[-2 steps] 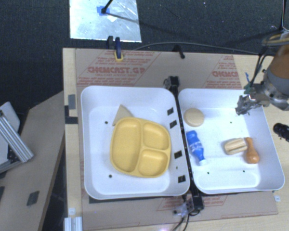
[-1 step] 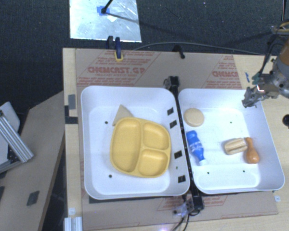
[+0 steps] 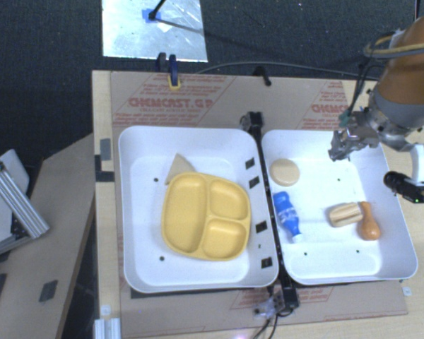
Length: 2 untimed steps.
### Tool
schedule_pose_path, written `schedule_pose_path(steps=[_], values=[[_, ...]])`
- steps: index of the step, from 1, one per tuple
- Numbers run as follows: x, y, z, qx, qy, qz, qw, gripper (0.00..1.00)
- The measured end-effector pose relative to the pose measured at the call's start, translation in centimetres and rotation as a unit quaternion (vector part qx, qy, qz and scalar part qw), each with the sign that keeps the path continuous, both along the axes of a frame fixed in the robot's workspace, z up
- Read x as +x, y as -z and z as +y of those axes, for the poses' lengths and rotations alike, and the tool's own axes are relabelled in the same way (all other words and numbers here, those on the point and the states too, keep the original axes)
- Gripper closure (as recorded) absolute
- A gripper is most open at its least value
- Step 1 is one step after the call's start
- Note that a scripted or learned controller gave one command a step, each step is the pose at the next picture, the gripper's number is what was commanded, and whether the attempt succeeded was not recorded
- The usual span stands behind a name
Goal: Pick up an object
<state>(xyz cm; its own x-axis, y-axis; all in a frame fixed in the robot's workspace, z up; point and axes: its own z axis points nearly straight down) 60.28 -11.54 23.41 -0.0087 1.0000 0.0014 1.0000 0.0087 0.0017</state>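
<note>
Gripper (image 3: 341, 149) is seen at upper right, over the right bin's (image 3: 389, 263) far edge; finger state can't be told. Round cookie (image 3: 285, 171) lies nearest, lower-left of it. Blue bottle (image 3: 287, 216) and hot dog (image 3: 356, 217) are below. Yellow tray (image 3: 205, 217) is held in left bin (image 3: 145, 263).

A dark carpeted floor (image 3: 42, 62) is surrounding the bench (image 3: 162, 101), whose brown board is showing red lettering. A shiny metal sheet (image 3: 154, 18) is lying beyond it, and an aluminium rail (image 3: 14, 196) is slanting at left
</note>
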Motion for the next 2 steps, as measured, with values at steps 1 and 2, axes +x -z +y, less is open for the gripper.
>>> schedule_pose_path(steps=[1,2], values=[[-0.2,1.1,5.3,-0.0004,0.001,0.000,1.0000,1.00],[-0.7,0.3,10.8,0.0004,-0.001,0.000,1.0000,1.00]])
